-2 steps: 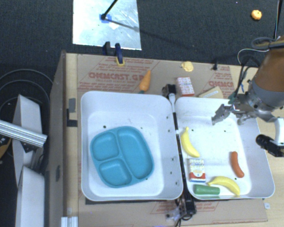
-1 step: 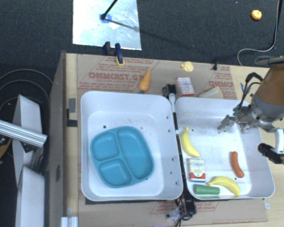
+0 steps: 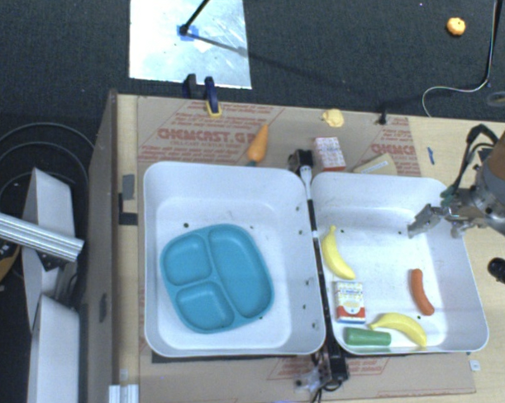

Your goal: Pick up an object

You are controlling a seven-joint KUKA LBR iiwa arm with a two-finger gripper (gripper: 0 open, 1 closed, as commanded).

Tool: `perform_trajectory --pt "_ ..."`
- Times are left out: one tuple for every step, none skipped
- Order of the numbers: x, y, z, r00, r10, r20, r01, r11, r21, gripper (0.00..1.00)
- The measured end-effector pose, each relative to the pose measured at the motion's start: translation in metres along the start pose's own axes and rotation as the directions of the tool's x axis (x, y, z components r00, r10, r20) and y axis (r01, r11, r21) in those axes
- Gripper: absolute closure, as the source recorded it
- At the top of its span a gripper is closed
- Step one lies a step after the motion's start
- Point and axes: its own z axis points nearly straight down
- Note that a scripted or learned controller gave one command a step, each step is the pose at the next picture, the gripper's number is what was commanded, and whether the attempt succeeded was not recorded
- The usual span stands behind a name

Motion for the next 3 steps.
perform_trajectory --pt "-0.005 -0.028 0.041 1.000 0.000 -0.003 0.000 1.000 0.008 0.00" --pt "0.002 -0.041 0.111 1.000 0.000 -0.004 0.000 1.000 0.007 0.00" --pt "0.001 -0.039 0.097 1.000 -0.002 -0.001 0.002 1.000 0.001 1.00"
